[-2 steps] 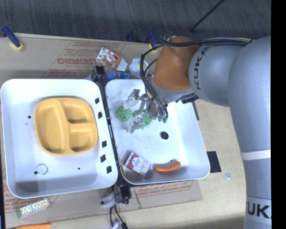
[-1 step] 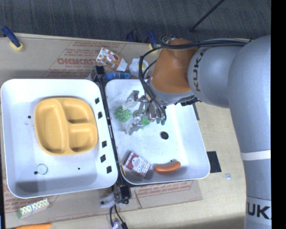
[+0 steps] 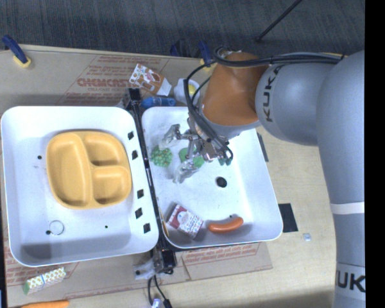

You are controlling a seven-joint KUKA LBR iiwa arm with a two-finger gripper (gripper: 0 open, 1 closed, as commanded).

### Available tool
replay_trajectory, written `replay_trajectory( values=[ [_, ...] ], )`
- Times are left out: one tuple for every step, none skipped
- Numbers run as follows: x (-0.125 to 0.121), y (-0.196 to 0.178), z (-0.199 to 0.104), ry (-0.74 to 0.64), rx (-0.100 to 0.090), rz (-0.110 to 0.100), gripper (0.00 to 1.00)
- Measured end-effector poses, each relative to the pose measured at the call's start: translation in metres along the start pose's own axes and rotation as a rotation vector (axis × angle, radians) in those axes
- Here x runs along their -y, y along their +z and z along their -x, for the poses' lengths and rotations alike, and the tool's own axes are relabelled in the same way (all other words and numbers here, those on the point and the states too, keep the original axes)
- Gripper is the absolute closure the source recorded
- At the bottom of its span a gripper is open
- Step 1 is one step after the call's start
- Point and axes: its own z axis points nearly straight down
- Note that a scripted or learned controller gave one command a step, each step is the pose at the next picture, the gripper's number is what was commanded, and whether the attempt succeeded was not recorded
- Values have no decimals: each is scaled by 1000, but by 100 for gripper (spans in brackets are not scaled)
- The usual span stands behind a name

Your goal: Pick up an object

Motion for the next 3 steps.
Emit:
replay_trajectory(
  values=[
    [3, -1, -40, 65, 3, 3, 0],
    [-3, -1, -32, -245, 1, -1, 0],
    [6, -2, -44, -469, 4, 3, 0]
  ],
)
